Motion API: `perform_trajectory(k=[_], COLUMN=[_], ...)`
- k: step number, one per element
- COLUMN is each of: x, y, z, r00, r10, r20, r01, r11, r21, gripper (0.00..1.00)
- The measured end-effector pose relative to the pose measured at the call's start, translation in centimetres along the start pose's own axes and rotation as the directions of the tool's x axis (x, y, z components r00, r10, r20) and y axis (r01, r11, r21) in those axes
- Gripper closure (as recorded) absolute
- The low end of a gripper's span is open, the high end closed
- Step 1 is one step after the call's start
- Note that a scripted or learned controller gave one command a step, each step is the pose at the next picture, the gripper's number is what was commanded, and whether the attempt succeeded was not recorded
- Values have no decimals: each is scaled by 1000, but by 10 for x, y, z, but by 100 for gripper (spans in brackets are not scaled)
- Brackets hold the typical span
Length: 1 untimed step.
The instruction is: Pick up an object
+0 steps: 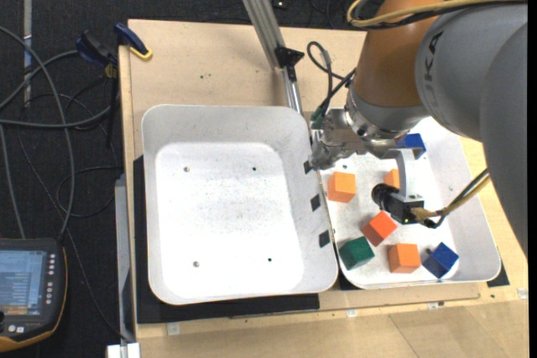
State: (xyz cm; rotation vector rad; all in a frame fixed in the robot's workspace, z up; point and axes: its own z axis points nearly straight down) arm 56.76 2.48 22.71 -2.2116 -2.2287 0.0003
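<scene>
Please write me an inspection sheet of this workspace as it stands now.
Surface: light wooden bench bearing two shallow white bins, left bin and right bin.
Job's things: in the right bin, three orange blocks, a dark green block, a blue block; another blue block and an orange piece are partly hidden by the arm.
Clutter: blue clamp with yellow tip at the bench's far left corner.
Grippers: two-finger gripper over the right bin's left edge; finger state unclear.
Cables: black loops near the wrist; a yellow one over the orange band.
Surroundings: dark floor, handheld pendant at lower left.
</scene>
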Motion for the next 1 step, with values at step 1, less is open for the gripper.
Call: perform_trajectory(k=[1], x=[60], y=[8], z=[6], r00=[1000], r10=[-1], r20=[0], r01=[1], r11=[1000], r21=[-2], gripper=[100])
